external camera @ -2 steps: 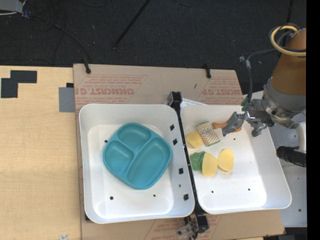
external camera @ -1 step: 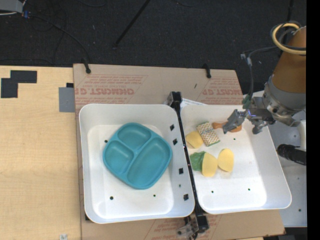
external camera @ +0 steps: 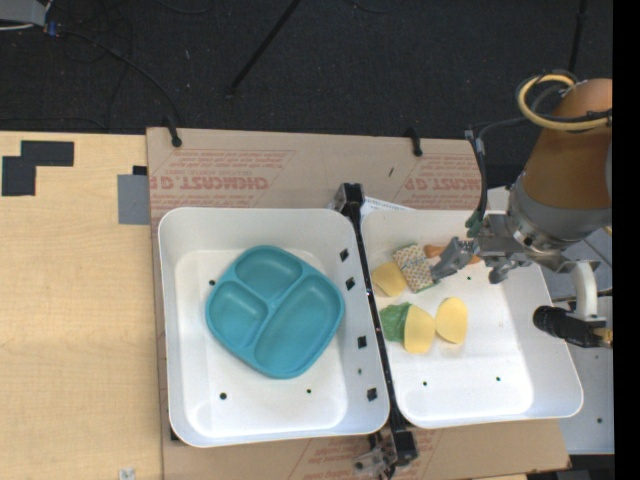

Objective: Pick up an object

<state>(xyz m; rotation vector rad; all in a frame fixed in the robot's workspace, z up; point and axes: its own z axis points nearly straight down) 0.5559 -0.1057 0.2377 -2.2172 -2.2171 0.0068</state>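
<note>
My gripper (external camera: 452, 259) hangs over the right bin (external camera: 500, 388), right of centre frame, just beside the speckled piece (external camera: 412, 265); can't tell if my jaws are spread. Yellow pieces (external camera: 435, 326) lie just below, teal plate (external camera: 275, 310) in the left bin (external camera: 190, 368).

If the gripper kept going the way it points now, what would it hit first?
Probably the speckled piece: the gripper points left toward it, with the yellow piece just beyond. Height above the right bin is unclear.

A: Where is there room in the right bin (external camera: 560, 393)?
B: Along its near floor. Toward the divider (external camera: 365, 298), yellow pieces (external camera: 436, 326), a green piece (external camera: 395, 318) and a patterned piece (external camera: 412, 264) crowd together.
A: The left bin (external camera: 190, 408)?
B: A teal plate (external camera: 275, 310) fills its middle.
</note>
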